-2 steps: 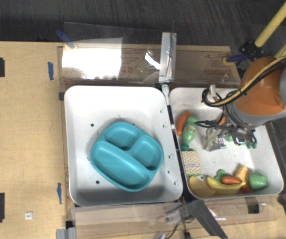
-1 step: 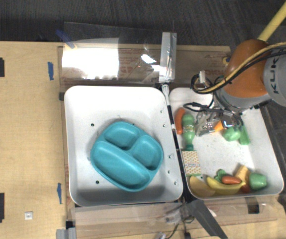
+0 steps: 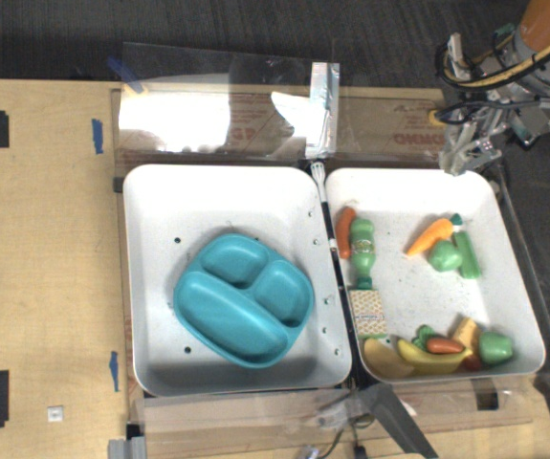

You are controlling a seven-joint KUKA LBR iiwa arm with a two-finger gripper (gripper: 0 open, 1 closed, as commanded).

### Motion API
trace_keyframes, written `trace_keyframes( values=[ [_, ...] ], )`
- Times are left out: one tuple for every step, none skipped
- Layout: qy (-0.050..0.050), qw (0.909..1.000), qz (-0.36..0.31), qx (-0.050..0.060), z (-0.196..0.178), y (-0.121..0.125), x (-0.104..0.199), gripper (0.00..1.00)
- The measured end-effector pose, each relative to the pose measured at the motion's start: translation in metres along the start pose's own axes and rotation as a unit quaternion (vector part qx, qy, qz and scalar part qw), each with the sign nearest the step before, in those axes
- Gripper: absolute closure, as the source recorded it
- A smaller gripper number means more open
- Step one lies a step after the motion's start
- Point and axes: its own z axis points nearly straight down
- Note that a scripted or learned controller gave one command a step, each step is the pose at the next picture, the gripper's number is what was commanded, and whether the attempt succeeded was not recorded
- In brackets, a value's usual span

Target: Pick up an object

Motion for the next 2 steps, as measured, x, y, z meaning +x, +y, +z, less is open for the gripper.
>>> trace_keyframes(
  values=[
    [0.006,0.9953,-0.097,-0.005,0.1962,-0.0212,0.0229,1.00],
    [0.005,0.9953,-0.097,-0.004,0.1946,-0.0215,0.0219,0.00]
  ],
)
